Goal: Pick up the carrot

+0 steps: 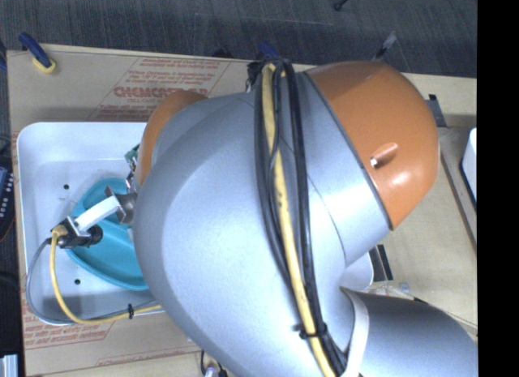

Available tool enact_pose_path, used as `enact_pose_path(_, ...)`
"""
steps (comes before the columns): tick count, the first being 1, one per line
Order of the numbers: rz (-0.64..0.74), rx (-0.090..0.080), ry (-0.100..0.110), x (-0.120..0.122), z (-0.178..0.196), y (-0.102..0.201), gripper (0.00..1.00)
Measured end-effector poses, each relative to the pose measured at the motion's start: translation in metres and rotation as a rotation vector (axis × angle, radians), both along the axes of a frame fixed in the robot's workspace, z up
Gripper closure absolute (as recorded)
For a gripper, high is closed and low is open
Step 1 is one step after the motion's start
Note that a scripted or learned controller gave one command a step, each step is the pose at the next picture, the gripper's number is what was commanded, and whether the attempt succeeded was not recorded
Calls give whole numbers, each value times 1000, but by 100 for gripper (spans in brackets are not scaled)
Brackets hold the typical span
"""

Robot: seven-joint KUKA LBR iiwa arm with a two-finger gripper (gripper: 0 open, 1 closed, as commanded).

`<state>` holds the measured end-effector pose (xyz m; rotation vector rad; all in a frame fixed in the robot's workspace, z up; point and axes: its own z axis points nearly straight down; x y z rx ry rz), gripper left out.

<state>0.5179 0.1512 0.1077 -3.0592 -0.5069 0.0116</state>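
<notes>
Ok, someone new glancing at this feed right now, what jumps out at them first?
The grey arm with its orange band looms over most of the view, covering much of the bench. At left, a blue dish lies in the white bin, with a yellow cable looping over it.

You're looking at a grey arm (243,229) with an orange band (381,140), and black and yellow cables (280,189) running along it. The bin (32,173) is white and holds a light blue object (113,246). Under it lies tan cardboard (162,83) with red print, and 1 blue-and-yellow clamp (36,53) sits at its corner.
</notes>
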Motion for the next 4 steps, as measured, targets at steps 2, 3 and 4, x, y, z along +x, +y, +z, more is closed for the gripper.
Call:
enact_pose_path(2,23,12,17,-2,19,5,100)
enact_pose_path(3,-95,-29,6,62,-6,-6,100)
enact_pose_path(4,-100,-31,-13,74,97,73,100)
